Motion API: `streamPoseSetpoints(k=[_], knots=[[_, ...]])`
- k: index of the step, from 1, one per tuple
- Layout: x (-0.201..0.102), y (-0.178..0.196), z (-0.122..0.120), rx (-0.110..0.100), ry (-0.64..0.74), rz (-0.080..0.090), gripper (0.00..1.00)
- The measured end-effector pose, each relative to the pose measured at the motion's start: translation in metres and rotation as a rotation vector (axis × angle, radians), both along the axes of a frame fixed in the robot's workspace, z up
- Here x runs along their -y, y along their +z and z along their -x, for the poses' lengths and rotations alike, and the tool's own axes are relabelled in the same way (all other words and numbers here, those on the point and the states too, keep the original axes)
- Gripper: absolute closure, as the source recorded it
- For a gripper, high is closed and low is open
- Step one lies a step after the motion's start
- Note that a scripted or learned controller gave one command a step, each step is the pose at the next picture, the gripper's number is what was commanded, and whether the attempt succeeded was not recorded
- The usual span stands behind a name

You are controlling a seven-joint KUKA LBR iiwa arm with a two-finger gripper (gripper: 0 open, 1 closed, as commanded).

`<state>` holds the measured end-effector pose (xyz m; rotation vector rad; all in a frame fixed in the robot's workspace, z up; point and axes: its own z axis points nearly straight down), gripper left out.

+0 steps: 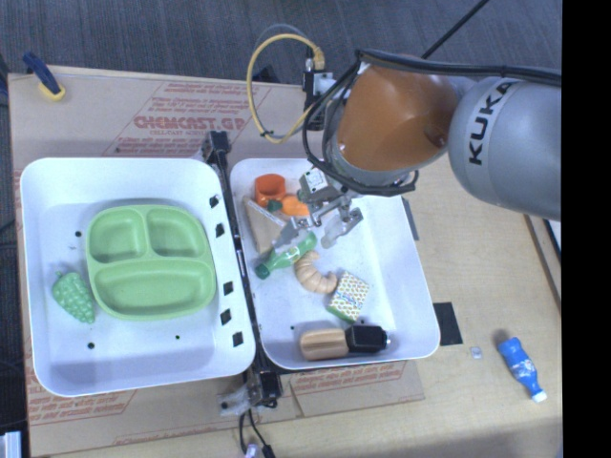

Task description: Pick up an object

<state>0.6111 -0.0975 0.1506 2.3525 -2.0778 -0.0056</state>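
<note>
Left bin point(38, 256) holds a green plate point(148, 260); right bin point(401, 284), a green bottle point(284, 254) by the gripper point(329, 208), fingers point(346, 223) apart; orange cup point(268, 187) half-hidden.

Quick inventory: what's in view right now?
Left bin: one, white, bench.
Right bin: one, white, bench.
Tray: one, green, left bin.
Knobbly lump: one, green, left of tray.
Cup: one, orange, right bin's far corner.
Wedge: one, tan, below the cup.
Green bottle: one, green, lying mid right bin.
Curved piece: one, tan, beside green bottle.
Packet: one, checkered, right of curved piece.
Block: one, tan with black end, right bin's near edge.
Blue bottle: one, blue, bench right of bins.
Clamp: one, blue-yellow, bench's far left corner.
Arm: one, grey and orange, from right.
Gripper: one, metal, over green bottle.
</note>
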Motion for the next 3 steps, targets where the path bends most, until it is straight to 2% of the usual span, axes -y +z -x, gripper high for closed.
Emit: streamPoseSetpoints(k=[1, 2, 3], knots=[[-0.005, -0.052, 0.020, 0.013, -0.139, -0.004, 0.00], [-0.003, -0.058, -0.014, 0.005, 0.042, -0.001, 0.00], [-0.002, -0.046, -0.016, 0.009, 0.041, -0.001, 1.00]])
